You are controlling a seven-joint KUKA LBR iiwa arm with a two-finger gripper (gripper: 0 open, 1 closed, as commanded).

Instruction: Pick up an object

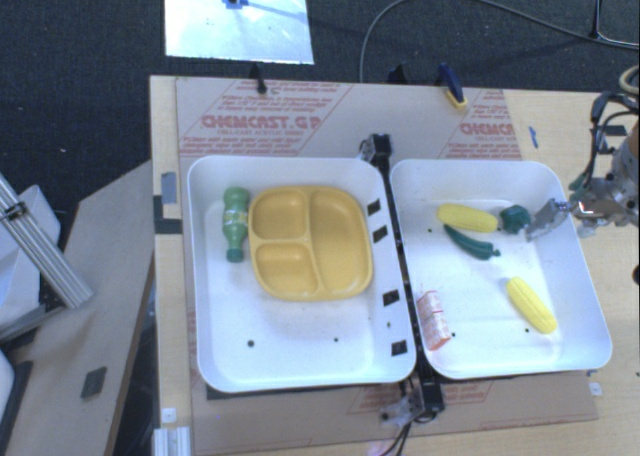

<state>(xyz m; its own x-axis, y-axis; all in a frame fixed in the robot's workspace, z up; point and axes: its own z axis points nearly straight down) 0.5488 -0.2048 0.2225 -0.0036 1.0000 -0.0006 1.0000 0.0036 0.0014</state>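
End effector (pixel 545 219): at the right bin's upper right rim, fingers' state cannot be told
Right bin (pixel 570 274): corn cob (pixel 467 217) near the end effector, dark green piece (pixel 514 217) touching the cob's right end, green pepper (pixel 471 242) just below the cob, second corn cob (pixel 531 304) lower right, small can (pixel 432 319) at left wall
Left bin (pixel 300 344): yellow divided plate (pixel 308 243), green bottle (pixel 235 223) beside it
Bench (pixel 330 109): carries both bins
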